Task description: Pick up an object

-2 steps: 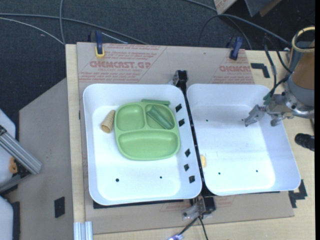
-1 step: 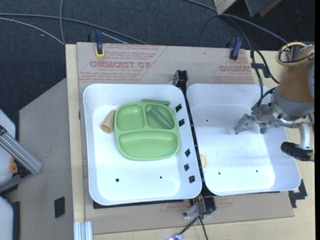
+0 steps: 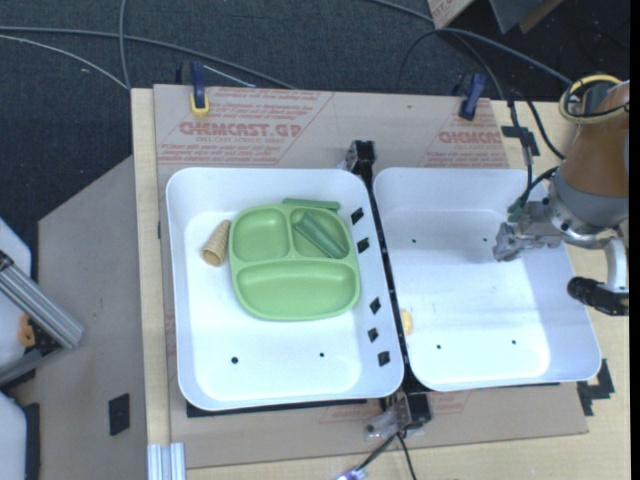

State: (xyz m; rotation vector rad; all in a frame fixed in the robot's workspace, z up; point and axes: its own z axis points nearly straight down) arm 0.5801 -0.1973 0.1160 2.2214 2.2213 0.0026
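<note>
Bench (image 3: 250, 118) was topped with brown paper-faced board printed in red, held by two clamps (image 3: 200, 88) at the far edge. Two white bins sat on it side by side, touching: left bin (image 3: 200, 368), right bin (image 3: 560, 358). Small black tabs (image 3: 372, 308) ran along their shared edge.

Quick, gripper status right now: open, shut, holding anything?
Gripper: over the right bin; open or shut cannot be told, nothing visibly held.

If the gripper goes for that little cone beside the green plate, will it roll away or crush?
The cone lies on its side touching the green plate, so it would probably roll in an arc. It looks small and light, likely skidding on the left bin.
</note>
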